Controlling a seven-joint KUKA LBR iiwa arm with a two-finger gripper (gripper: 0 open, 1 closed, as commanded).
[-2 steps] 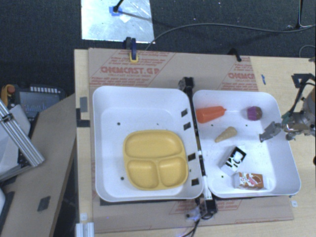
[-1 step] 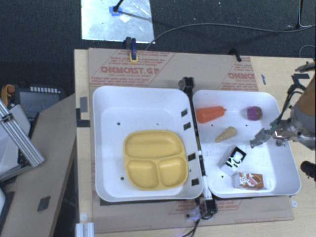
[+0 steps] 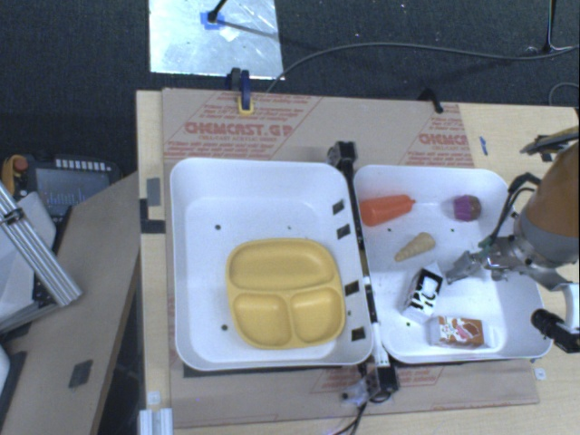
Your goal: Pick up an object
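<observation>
The right bin (image 3: 507, 324) holds several small objects. An orange carrot-shaped piece (image 3: 386, 208) lies at its back left, and a purple ball (image 3: 466, 207) at the back. A beige cone-shaped piece (image 3: 414, 246) rests near the middle. A black-and-white carton (image 3: 422, 291) stands toward the front, with a brown snack packet (image 3: 459, 332) just in front of it. My gripper (image 3: 464, 266) reaches in from the right, low over the bin. It is just right of the black-and-white carton and a little apart from it. I see nothing held in it.
The left bin (image 3: 195, 243) holds a yellow divided plate (image 3: 285, 292). A black divider with clips (image 3: 355, 243) runs between the bins. The grey arm (image 3: 544, 229) covers the right bin's right side. Cardboard (image 3: 299, 125) lies under both bins.
</observation>
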